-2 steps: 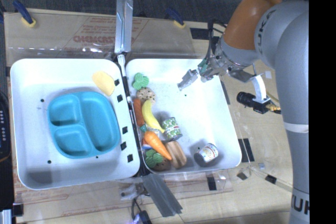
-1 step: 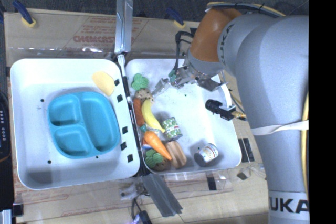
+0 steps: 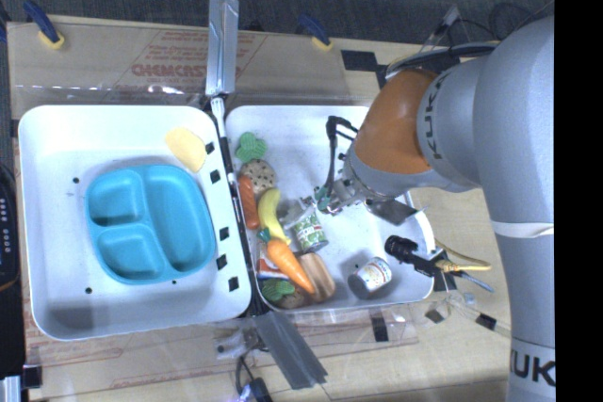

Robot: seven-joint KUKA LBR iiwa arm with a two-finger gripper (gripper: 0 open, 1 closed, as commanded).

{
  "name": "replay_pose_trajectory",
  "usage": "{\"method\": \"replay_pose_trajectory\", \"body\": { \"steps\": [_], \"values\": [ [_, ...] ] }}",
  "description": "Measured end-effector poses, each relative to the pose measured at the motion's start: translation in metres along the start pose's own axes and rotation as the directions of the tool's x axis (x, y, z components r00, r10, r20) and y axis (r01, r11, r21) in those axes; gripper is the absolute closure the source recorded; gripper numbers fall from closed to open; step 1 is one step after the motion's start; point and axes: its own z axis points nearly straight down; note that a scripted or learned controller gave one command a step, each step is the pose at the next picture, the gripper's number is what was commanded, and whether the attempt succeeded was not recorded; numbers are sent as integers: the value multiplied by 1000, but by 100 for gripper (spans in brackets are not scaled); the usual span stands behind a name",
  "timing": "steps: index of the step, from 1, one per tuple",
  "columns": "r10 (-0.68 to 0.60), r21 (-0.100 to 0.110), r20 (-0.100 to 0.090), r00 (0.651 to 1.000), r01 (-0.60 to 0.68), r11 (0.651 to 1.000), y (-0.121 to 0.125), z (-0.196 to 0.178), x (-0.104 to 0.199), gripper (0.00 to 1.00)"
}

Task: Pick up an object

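Two shallow white bins are set side by side on the desk [image 3: 113,52]. The left bin [image 3: 47,202] holds a blue divided tray [image 3: 151,221], and a yellow rounded piece [image 3: 187,147] lies just at 1 o'clock of that tray, near the bin's right wall.

The right bin [image 3: 292,132] is entered from 3 o'clock by the grey arm [image 3: 490,136], whose orange band [image 3: 400,127] is seen above the bin's 2 o'clock part. The hand [image 3: 328,199] is lowered over the middle of this bin. Whether it is released or clenched cannot be told from this view.

A green-labelled can [image 3: 309,234] lies tilted near the bin's centre, just at 7 o'clock of the hand; whether the two are touching cannot be made out. A banana [image 3: 270,212] is found just at 10 o'clock of the can, and an orange stick-shaped piece [image 3: 248,202] lies against the bin's left wall beside it. At 12 o'clock of the banana a brown speckled round [image 3: 260,172] is placed, with a green leafy item [image 3: 250,146] above it. A carrot [image 3: 290,266] lies slantwise at 7 o'clock of the can, touching a tan bun [image 3: 320,278] near the bin's lower edge. A small tin [image 3: 372,275] lies on its side at 4 o'clock of the can, apart from it.
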Motion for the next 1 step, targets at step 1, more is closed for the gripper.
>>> {"method": "replay_pose_trajectory", "body": {
  "steps": [1],
  "values": [
    [1, -1, 1, 1000, -1, 1000, -47, 0, 19, 0]
  ]
}}
